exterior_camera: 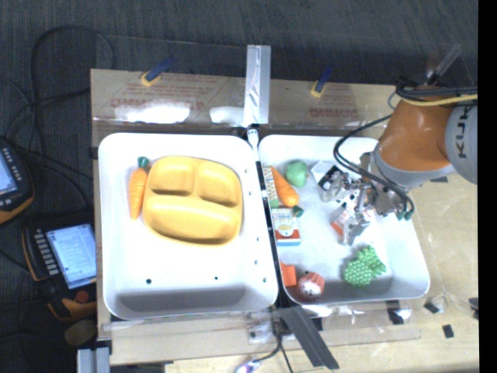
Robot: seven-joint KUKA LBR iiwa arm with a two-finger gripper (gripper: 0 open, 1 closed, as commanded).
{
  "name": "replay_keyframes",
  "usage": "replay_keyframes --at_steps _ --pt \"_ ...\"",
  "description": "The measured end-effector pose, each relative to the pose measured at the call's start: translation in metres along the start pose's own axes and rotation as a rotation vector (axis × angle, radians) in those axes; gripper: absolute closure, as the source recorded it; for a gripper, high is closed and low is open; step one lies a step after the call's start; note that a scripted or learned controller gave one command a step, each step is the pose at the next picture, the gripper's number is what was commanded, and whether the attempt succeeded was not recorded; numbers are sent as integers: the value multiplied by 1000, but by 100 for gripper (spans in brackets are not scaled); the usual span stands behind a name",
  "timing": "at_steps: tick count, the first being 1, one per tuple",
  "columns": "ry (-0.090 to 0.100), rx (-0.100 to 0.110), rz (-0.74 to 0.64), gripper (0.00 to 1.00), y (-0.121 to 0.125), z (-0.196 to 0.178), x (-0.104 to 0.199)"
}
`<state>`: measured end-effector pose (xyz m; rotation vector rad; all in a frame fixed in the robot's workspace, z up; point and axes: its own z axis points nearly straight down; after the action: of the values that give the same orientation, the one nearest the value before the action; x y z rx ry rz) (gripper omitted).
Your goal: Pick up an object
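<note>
Two white bins sit side by side on a tan bench w/ dark carpet around it. Far left, off the bench: black handheld units w/ screens [66, 256] and looped cables.

Left bin [116, 286]: a toy carrot [137, 190], orange w/ green top, lies upright along the left side, touching or just beside a yellow sectioned tray [194, 199] that fills the bin's upper middle.

Behind the bins, a clear sheet is clipped w/ two blue-yellow clips [156, 71]; a grey upright strip [258, 84] stands over the divider.

Right bin [411, 282], left side: a second carrot [284, 188] slants beside the divider, a green round toy [296, 172] just right of it, a small carton w/ red-white label [286, 225] below. Near the front wall: a small orange block [289, 273] and a red-white round toy [311, 284]. Front right: a bumpy green cluster, grape-like [363, 266].

Gripper [351, 224] hangs in the bin's mid-right, just above the green cluster, apart from it. Something red-orange shows by the fingertips; can't tell what it is, or whether the fingers are closed on it. Grey arm w/ orange band [415, 134] comes in from upper right, black cable looped over it.
</note>
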<state>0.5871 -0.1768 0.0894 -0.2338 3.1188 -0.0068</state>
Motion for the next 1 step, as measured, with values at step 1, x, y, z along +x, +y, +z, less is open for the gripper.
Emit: replay_keyframes --at_steps 1 --pt "4 0 -19 0 -32 -1 58"
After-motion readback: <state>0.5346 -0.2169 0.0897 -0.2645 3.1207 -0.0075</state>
